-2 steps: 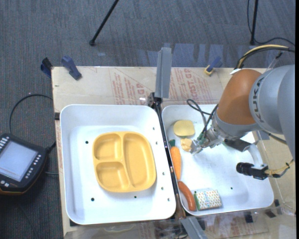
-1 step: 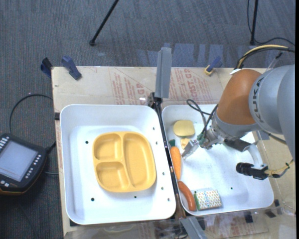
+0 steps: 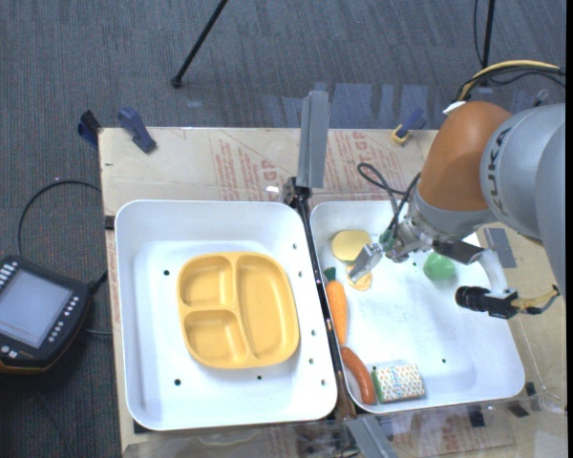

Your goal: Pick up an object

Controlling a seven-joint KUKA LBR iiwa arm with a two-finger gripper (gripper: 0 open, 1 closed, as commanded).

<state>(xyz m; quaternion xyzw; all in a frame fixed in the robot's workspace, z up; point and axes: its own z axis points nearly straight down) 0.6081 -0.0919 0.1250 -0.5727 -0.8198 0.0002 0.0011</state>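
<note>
Far left, on the grey carpet: a handheld pendant (image 3: 24, 311) with a pale screen, its cable looping up toward the bench (image 3: 210, 165).

Left bin (image 3: 143, 246): white, shallow. A yellow divided plate (image 3: 239, 310) lies at its centre, three compartments, nothing in them.

Between the bins, a grey upright post (image 3: 313, 141) rises from the back of the divider.

Right bin (image 3: 477, 365): several things along its left side. A pale yellow round piece (image 3: 350, 244) near the back left corner. Just in front of it a carrot (image 3: 337, 315) lies lengthwise along the left wall. Nearer the front, a red sausage-shaped thing (image 3: 359, 374) lies at a slant, and just beside it a small patterned box (image 3: 398, 382). A green object (image 3: 440, 266) sits farther right, partly under the arm.

Tool (image 3: 364, 270): reaches in from the right, tilted down and leftward, tip low over the bin floor just beside the yellow round piece and above the carrot's top end. Cannot tell whether it is spread or closed at this angle; nothing visibly held.

Arm (image 3: 516, 179): grey, orange band (image 3: 463, 160) above the wrist, cables trailing.

Back of bench: blue clamps (image 3: 134, 127) at the left corner.
</note>
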